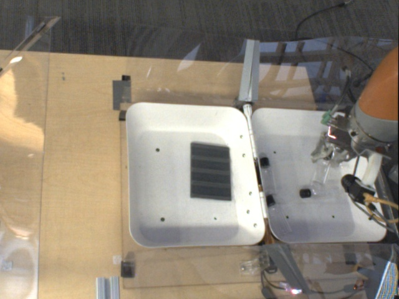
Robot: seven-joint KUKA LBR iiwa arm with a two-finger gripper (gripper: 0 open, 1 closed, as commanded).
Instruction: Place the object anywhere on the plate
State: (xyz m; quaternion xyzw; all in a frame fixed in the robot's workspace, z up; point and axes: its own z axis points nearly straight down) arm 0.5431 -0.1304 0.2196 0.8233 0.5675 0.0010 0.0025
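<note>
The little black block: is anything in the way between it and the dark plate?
Yes: the block lies in the right bin, the plate in the left bin, and their adjoining rims stand between.

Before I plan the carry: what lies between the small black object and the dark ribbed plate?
In the camera view, the bins' adjoining rims separate the small black object from the dark ribbed plate.

Grey arm with an orange band, right edge of the frame

The arm (pixel 377 108) ends in a pale, see-through gripper (pixel 323 178); a white block and black and orange cables hang beside it.
</note>
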